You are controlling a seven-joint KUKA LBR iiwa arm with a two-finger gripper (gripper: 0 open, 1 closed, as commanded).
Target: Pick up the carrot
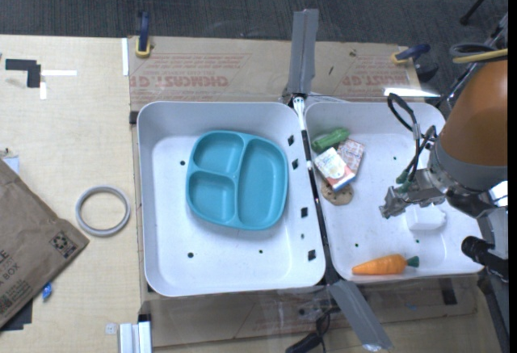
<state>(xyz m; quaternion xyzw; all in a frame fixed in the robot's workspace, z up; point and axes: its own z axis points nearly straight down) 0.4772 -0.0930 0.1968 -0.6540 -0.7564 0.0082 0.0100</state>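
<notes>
Over a dark carpeted floor we look down on the counter [65, 141] with its two white bins: the left bin [161, 262] holds a blue divided plate [238, 180]. In the right bin [367, 182] we see the carrot [380, 265] lying near the front wall, while the claw [393, 204] hovers above it, apart; we cannot tell its state
</notes>
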